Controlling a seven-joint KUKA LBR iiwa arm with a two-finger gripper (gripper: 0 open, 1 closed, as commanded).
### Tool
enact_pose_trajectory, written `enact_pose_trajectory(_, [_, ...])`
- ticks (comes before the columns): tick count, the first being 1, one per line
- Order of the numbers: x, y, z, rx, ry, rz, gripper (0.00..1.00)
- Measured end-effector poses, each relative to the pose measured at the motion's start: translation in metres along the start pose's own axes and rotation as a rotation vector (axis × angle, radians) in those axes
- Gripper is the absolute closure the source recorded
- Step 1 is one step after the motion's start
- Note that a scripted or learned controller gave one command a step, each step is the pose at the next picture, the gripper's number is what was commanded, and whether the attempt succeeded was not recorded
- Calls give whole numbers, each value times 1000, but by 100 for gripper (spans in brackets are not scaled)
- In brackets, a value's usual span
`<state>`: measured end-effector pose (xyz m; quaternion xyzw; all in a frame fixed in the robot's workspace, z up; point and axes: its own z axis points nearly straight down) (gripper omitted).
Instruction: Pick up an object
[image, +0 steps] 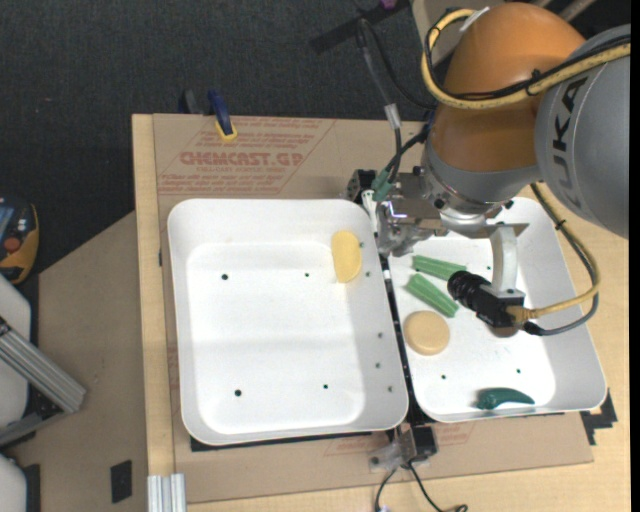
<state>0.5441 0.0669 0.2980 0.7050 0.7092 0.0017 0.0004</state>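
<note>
Brown cardboard sheet printed "CHEMCAST GP". Pale yellow oval object in left white bin, right side. Gripper over bins' shared edge; opening cannot be determined. Green sticks, tan disc in right white bin.

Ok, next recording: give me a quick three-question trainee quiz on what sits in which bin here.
1. True or false: the oval yellow piece lies in the left bin.
2. Which thing lies nearest the front edge of the right bin? A) the round tan disc B) the teal curved piece C) the green sticks
3. Fill in: the gripper is over the right bin's back-left corner, close to the ____ between the two bins.

Key: 1 true, near that bin's right wall. 2 B. 3 divide; its fingers are too hidden to judge.
</note>
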Motion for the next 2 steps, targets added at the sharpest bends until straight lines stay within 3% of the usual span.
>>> enact_pose_trajectory(1, [50, -33, -32, 0, 1, -1, 100])
enact_pose_trajectory(2, [80, -40, -66, -1, 0, 2, 100])
